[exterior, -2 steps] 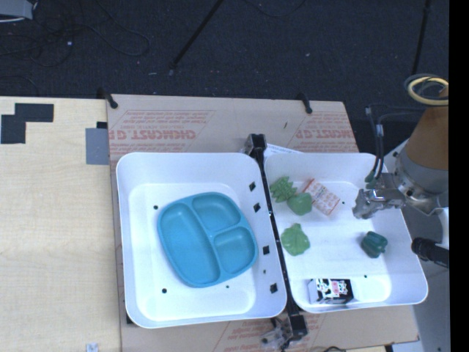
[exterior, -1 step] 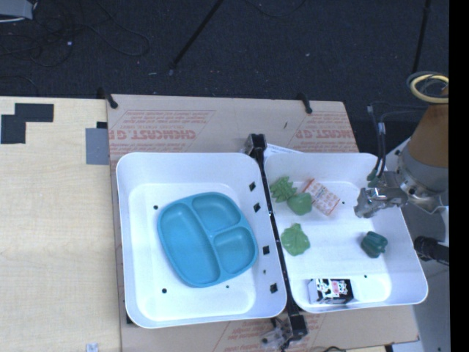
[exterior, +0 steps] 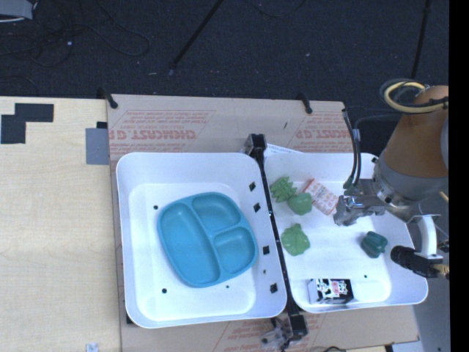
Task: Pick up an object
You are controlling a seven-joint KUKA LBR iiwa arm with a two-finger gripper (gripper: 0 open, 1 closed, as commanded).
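The right bin (exterior: pixel 396 292) holds several small items. Two green lumps (exterior: pixel 290 194) lie near its back left and a third green piece (exterior: pixel 295 240) sits nearer the middle. A red and white packet (exterior: pixel 321 195) lies beside them. A dark teal object (exterior: pixel 374 243) rests toward the right, and a black and white box (exterior: pixel 331 290) sits by the front wall. My gripper (exterior: pixel 346 213) hangs over the bin's middle, just right of the packet and left of the teal object. Nothing shows between its fingers.
The left bin (exterior: pixel 146 299) contains a blue divided plate (exterior: pixel 207 237). A black divider (exterior: pixel 265 218) runs between the two bins. The orange and grey arm (exterior: pixel 414 149) comes in from the right over the right bin's far edge.
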